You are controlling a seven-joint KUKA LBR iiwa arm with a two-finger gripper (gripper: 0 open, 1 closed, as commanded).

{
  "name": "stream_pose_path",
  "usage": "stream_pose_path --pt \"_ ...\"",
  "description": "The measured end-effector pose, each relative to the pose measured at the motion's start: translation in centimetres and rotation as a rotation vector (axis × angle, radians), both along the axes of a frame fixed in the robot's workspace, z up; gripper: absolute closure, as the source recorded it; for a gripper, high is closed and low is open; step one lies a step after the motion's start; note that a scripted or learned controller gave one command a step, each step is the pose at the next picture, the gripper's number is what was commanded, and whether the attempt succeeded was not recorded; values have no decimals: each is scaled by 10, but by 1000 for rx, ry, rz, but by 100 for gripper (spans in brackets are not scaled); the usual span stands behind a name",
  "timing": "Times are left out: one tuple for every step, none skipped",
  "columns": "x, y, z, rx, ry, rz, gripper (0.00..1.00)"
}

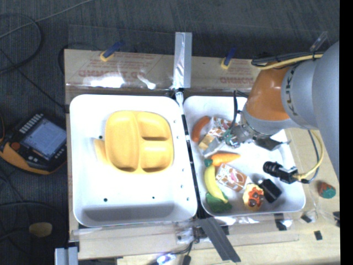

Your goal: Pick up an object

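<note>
Camera view, from above the bench. We note two white bins side by side. The left bin [83, 203] holds a yellow divided tray [138, 139], lying flat near its middle. The right bin [295, 200] holds the loose items: a banana [213, 184] along its near left side, an orange carrot-shaped piece [223, 158] just above it, a small printed packet [231, 177] beside the banana, a red and orange toy [252, 195] at the near edge, and a second printed packet [216, 128] with a red piece [198, 127] at the far left corner.

The arm [281, 95] reaches in from the right, and the gripper [238, 134] sits low over the far part of the right bin, just beside the far packet. We cannot tell from this angle whether it is open or closed, and we see nothing held in it.

Our judgement: the pick is not yet made. The items at the far corner lie crowded and touching, so a descent there risks catching two things or pinching an edge. We would advise centring over a single item and closing only once seated around it.
</note>
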State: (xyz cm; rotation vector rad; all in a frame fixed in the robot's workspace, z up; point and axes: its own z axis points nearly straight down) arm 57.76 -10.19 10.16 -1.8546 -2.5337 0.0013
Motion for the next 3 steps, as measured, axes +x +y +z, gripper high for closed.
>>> stream_pose_path --pt "0 0 9 2 1 -1 100" --pt "75 61 92 -3 -1 -104 100" --pt "81 29 121 -5 -2 76 100"
